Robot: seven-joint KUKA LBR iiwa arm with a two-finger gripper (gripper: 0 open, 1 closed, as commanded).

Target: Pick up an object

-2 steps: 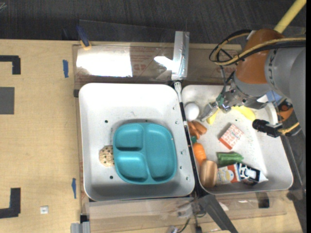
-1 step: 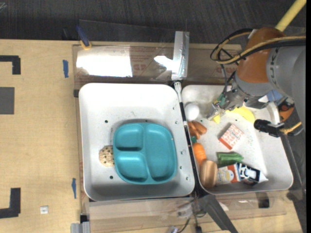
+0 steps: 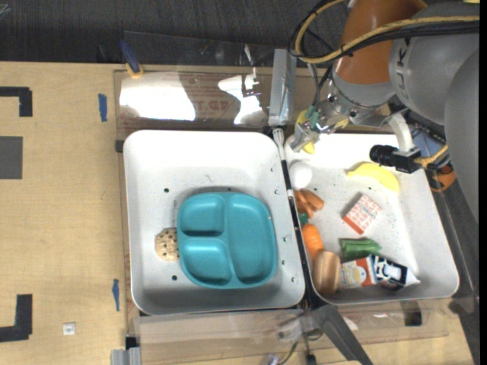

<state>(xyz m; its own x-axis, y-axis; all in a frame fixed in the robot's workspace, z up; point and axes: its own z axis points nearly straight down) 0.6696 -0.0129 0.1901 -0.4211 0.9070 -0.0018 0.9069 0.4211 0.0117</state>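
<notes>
My gripper (image 3: 303, 138) hangs over the far left corner of the right bin (image 3: 430, 226), just above a white egg-shaped object (image 3: 301, 175). That bin also holds an orange carrot piece (image 3: 308, 201), a second orange piece (image 3: 312, 238), a brown bread roll (image 3: 327, 271), a red and white box (image 3: 361, 213), a green item (image 3: 358, 245), a small carton (image 3: 383, 272) and a yellow banana-like piece (image 3: 377, 176). Nothing is visibly held.
The left bin (image 3: 152, 166) holds a teal divided plate (image 3: 226, 238) and a speckled cookie (image 3: 166, 243) by its left side. The ridge between the two bins (image 3: 288, 204) runs just left of the gripper. The arm's bulk covers the far right corner.
</notes>
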